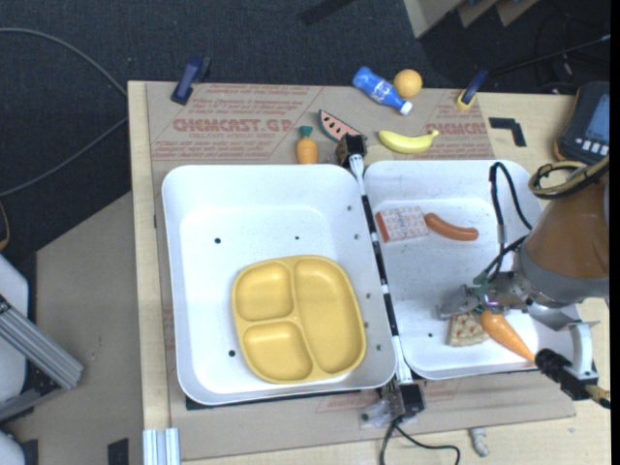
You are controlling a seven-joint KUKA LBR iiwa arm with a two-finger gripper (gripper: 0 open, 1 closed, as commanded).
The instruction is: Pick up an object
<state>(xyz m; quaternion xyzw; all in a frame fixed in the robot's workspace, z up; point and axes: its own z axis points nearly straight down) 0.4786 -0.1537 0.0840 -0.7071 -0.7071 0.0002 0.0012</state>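
i see the tool (477, 303) low in the right bin (417, 194), by a cracker (465, 330) and carrot (506, 333); its opening i cannot tell. left bin (194, 201) holds a yellow tray (296, 316).

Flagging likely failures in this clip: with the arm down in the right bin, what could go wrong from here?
The gripper sits low among a cracker-like piece and a toy carrot that lie close together, so it may nudge one aside or catch both. Both lie near the right bin's front wall, which could block a clean close. The black cable loops over the bin and might snag.
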